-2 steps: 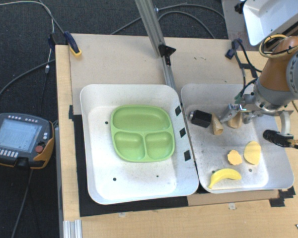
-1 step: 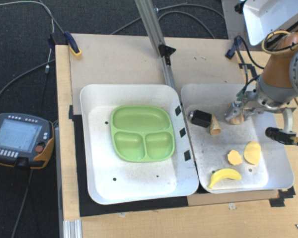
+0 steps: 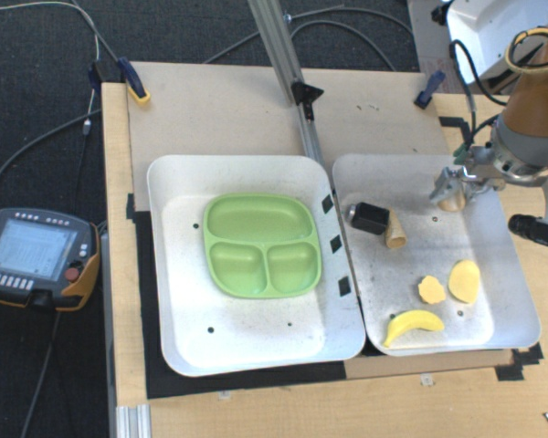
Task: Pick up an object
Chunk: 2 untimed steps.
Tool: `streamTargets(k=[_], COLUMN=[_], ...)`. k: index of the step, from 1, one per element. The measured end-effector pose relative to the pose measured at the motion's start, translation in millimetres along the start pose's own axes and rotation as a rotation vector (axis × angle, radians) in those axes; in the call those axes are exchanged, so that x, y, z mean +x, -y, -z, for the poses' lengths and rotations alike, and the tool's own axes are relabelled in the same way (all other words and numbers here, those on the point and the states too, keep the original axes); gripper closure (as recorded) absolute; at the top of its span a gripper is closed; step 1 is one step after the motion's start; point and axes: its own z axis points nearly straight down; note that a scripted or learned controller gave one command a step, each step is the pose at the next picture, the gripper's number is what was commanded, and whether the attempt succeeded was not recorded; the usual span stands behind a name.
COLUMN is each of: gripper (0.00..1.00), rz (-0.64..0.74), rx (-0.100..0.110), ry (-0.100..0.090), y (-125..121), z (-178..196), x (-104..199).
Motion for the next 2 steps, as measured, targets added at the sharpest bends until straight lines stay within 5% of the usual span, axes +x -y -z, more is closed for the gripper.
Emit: streamTargets(k=[2], gripper=[1.00], rz=[0.001], rx=[-0.001], ry=[0.001], y=[-15.8], z=[101.7], x=[-1.4])
